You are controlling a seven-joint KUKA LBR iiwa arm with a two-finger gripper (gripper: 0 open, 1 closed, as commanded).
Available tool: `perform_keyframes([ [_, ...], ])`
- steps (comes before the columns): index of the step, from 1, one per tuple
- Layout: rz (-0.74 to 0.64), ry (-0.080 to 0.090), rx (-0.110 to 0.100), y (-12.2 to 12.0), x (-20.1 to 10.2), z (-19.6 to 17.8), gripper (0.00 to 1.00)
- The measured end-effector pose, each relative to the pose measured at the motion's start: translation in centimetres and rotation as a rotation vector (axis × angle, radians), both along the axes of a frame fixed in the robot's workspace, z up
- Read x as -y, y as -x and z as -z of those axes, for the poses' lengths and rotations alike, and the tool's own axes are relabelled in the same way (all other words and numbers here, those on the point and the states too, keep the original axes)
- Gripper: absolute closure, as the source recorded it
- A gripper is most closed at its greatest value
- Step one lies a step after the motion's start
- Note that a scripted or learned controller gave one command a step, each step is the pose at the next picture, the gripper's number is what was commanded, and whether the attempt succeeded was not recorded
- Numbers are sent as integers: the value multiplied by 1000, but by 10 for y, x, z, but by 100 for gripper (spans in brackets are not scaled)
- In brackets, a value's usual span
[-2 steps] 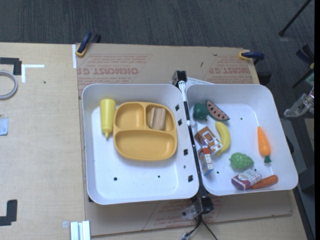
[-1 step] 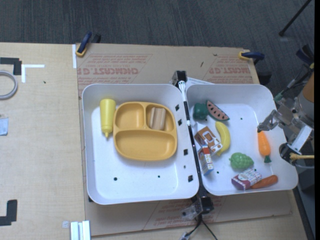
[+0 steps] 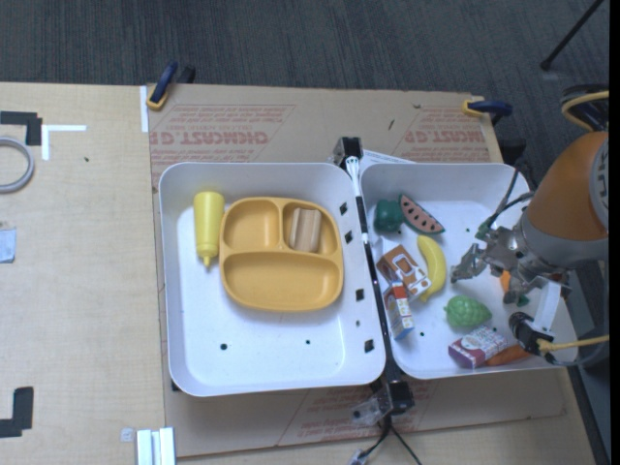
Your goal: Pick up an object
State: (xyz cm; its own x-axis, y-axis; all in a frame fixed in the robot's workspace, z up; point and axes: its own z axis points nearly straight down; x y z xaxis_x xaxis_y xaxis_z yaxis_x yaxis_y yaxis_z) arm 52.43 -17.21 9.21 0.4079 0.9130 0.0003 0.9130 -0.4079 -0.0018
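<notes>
The right bin [image 3: 455,187] holds several toy foods. A banana [image 3: 433,264] lies near its middle, with a green lumpy vegetable [image 3: 468,312] below it. A watermelon slice [image 3: 421,215] and a dark green pepper [image 3: 387,215] sit at the back left. A brown-and-white box [image 3: 402,267] and a small carton [image 3: 399,310] lie by the left wall. A pink box [image 3: 477,347] and an orange carrot [image 3: 509,355] rest at the front. My gripper [image 3: 469,263] hangs low over the bin's right side, just right of the banana and above the green vegetable. A small orange piece [image 3: 506,281] shows beside the wrist.
The left bin [image 3: 271,356] holds a yellow divided tray [image 3: 281,284] with a tan block [image 3: 306,229] in one compartment, and a yellow bottle [image 3: 206,225] beside it. The grey and orange arm [image 3: 576,206] covers the right bin's right wall. Cardboard lies under both bins.
</notes>
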Motion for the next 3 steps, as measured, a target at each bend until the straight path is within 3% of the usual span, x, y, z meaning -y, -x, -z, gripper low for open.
perform_keyframes([
  [1, 3, 0, 1, -1, 0, -10, 100],
  [2, 3, 0, 1, -1, 0, -10, 0],
  [3, -279, 1, 2, 23, -4, 0, 0],
])
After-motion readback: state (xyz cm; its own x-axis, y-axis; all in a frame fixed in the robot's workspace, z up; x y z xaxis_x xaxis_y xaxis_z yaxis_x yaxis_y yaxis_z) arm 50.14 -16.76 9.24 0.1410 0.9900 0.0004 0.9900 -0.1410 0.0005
